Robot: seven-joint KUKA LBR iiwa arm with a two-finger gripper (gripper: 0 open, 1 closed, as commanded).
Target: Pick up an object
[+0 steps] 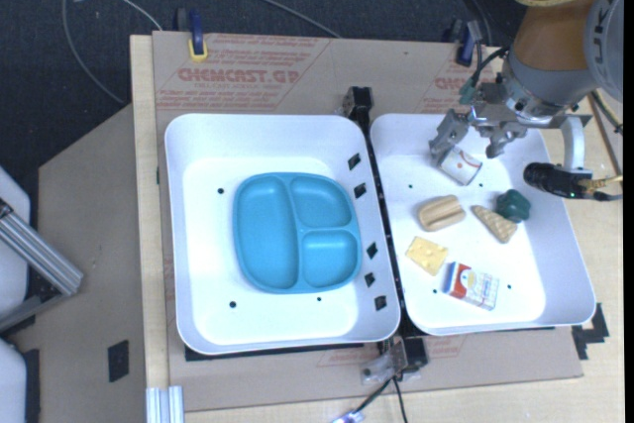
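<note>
The arm (570,10) is reaching in from the right and hanging over the upper part of the right bin (560,297). The gripper (468,146) is pointing down toward the bin floor with its 2 fingers standing apart. 1 finger (443,140) is sitting on the left and the other (495,143) on the right.

A small white object (463,165) with a red mark is lying just below the fingertips, roughly between the 2 fingers. Whether the fingers are touching it cannot be told from this angle, and nothing is showing as gripped or lifted.

5 more things are lying lower in the right bin. A tan bread roll (441,212) is sitting below the gripper, near but apart from it. A tan wedge (495,222) is lying to the roll's right, with a dark green lump (513,205) just beside its upper end. A yellow cheese slice (427,255) is resting below the roll. A small white carton (470,285) with red and blue print is lying flat, just right of and below the cheese.

The left bin (198,312) is holding a blue divided plate (296,232) with 3 compartments, lying flat near its middle, well apart from the gripper.

Both bins are sitting side by side on a cardboard-covered bench (297,64).
</note>
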